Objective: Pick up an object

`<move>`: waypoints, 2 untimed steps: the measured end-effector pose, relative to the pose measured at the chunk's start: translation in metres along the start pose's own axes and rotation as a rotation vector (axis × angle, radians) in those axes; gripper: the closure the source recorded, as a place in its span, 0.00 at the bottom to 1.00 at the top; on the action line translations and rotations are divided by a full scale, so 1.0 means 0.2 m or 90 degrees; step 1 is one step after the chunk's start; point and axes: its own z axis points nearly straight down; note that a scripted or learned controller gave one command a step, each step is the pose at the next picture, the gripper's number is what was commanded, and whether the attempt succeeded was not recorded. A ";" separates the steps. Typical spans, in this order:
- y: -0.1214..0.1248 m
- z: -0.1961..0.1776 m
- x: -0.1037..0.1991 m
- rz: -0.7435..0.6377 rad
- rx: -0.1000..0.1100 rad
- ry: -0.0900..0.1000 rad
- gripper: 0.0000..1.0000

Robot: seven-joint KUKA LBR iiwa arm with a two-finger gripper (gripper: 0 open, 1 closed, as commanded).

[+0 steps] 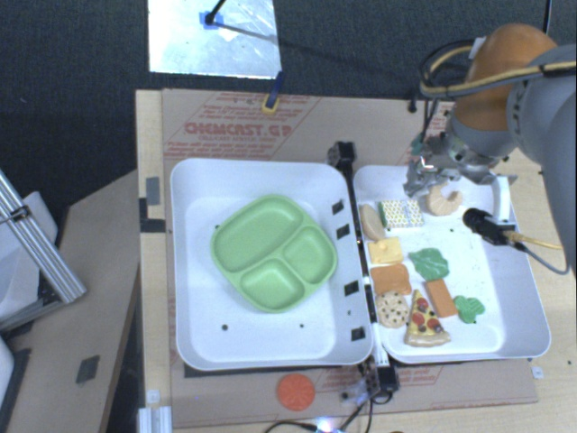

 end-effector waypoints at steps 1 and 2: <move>0.01 -0.28 0.00 -0.003 -0.001 0.000 1.00; -0.22 -0.27 0.10 -0.002 0.005 0.001 1.00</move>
